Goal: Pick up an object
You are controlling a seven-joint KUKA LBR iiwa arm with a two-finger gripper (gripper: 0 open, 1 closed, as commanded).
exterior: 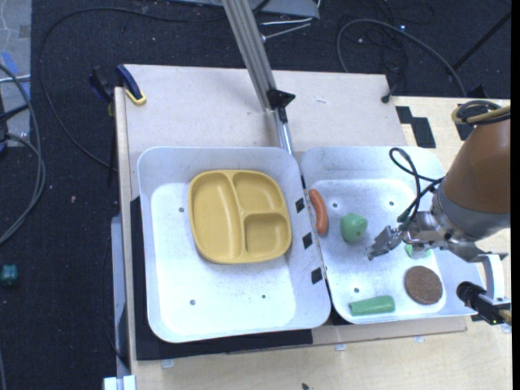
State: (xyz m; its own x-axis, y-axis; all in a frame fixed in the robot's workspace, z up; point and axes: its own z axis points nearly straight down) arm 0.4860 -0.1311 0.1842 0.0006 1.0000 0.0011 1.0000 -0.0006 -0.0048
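The right bin (357, 159) holds an orange sausage-shaped piece (319, 211) by its left wall, a round green piece (353, 227), a brown disc (423, 285) and a green oblong block (372, 305) near the front wall. My gripper (380, 246) hangs low over this bin, just right of the round green piece and apart from it. Nothing shows in its grasp. A small patch of green (411, 251) peeks out behind the wrist; the arm hides what it is.
A yellow divided plate (240, 216) lies in the left bin (219, 311). A slanted metal pole (252, 43) rises behind the bins. The grey arm with its orange band (479, 177) covers the right bin's right side. Black cable loops above the gripper.
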